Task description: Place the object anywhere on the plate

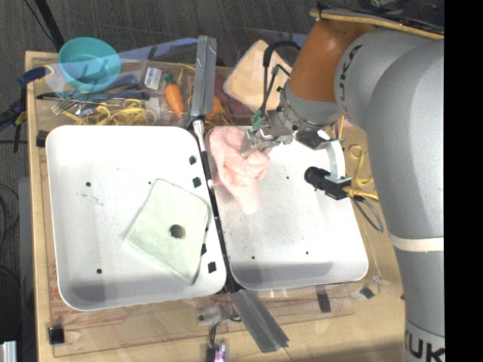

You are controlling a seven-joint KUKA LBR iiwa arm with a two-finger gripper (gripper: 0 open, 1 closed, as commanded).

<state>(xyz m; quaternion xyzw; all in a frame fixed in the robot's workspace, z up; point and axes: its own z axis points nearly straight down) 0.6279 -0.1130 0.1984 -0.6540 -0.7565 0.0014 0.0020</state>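
Down at the far-left corner of the right bin [339, 266], the gripper [260, 138] sits right on the upper edge of a pink cloth [235, 168], its metal fingers touching the fabric; whether they are parted or pinched on it cannot be told from this angle. The cloth is soft and crumpled, bunched against the bin's left wall and trailing to a point toward the bin's middle. Above the gripper, the wrist carries a glossy orange band, and the thick, smooth grey arm [400, 127] bends in from the right, leaning over the right bin. In the left bin [75, 217], well apart from the cloth, lies the plate [167, 231]: a flat, pale green square, turned diamond-wise, with a small dark round spot near its centre.
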